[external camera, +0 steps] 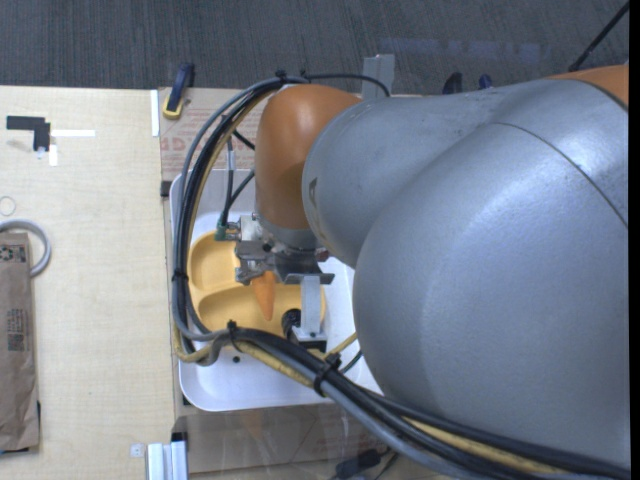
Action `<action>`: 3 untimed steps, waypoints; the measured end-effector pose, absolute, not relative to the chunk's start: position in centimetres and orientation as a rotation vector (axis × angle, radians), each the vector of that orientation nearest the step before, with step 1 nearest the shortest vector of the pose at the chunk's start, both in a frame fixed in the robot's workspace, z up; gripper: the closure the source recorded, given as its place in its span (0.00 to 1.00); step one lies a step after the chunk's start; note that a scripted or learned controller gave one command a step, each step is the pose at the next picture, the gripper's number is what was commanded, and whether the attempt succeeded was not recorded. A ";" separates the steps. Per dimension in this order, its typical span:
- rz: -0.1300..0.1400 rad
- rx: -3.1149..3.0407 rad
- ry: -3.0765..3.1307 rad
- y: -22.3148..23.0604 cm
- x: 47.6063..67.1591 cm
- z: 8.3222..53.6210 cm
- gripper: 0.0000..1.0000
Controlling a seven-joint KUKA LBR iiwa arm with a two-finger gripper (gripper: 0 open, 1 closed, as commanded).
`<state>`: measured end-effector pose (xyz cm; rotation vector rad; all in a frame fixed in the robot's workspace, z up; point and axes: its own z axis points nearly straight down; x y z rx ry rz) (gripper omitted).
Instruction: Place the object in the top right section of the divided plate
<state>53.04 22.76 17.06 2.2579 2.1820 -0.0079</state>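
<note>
The grey arm [480,268] eats up most of the shot, coming in from the gripper's right and covering that whole side of the bench, so no open room shows over there. Its orange band [285,153] sits right above the gripper [268,283], and the black cables [300,363] loop around the gripper's left side and run below it, hugging the bin wall.

Under all that is the white bin [235,388]. Its left rim runs just left of the cable loop and its rounded lower corner shows below the gripper, with a strip of bare white floor between the plate and that lower edge. Past the left rim it's wide-open light wood bench [90,228], well apart from the gripper, with a brown paper bag [18,338] at the far left edge.

The yellow divided plate [212,268] sits directly under and to the left of the gripper, its curved outer edge close to the bin's left wall, with cables crowding that gap.

The orange carrot-shaped object [265,293] hangs point-down right at the gripper's tips, over the plate. It looks pinched between the fingers, so I'd say gripping it.
</note>
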 end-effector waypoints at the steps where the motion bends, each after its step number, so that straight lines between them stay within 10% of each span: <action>1: -0.011 2.087 2.348 22.7 47.7 15.5 1.00; 2: 0.026 1.991 2.411 22.2 48.5 9.8 1.00; 3: -0.003 0.973 2.986 21.7 47.8 19.4 1.00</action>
